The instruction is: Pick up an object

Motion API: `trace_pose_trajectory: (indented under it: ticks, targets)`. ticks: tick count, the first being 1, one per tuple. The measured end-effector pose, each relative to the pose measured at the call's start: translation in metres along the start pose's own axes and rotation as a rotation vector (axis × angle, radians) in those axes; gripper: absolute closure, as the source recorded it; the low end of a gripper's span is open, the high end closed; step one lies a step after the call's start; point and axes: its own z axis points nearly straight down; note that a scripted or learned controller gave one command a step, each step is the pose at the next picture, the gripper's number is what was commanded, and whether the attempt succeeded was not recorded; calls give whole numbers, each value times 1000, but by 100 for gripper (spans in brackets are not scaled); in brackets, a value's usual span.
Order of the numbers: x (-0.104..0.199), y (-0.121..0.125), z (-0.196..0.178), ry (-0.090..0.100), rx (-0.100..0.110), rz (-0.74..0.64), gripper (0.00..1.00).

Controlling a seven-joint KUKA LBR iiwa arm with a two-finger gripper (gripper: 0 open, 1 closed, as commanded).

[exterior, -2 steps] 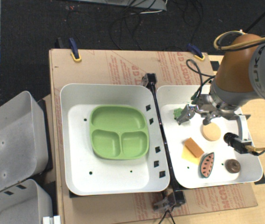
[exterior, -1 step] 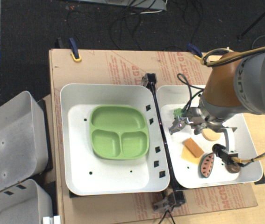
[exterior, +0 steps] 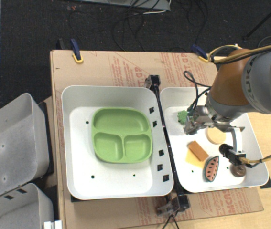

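Note:
My gripper (exterior: 192, 124) hangs low over the back left part of the right bin (exterior: 257, 142), under the orange-banded wrist. A small green object (exterior: 182, 116) lies right at the gripper's left side, partly covered by it; whether it is between the jaws cannot be made out. In front of the gripper an orange block (exterior: 198, 150) rests on a yellow piece (exterior: 191, 158). A watermelon slice (exterior: 211, 169) lies near the bin's front. A pale tan disc (exterior: 215, 137) sits just right of the gripper.
The left bin (exterior: 73, 142) holds a green divided plate (exterior: 122, 134). A black divider with clips (exterior: 161, 132) runs between the two bins. Two more white tubs (exterior: 11, 142) stand off the bench at the left.

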Motion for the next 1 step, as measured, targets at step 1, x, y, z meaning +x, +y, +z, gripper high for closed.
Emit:
trace_pose_trajectory:
  ticks: [1]
  targets:
    - [-3,0,-63,-1,-5,-6,100]
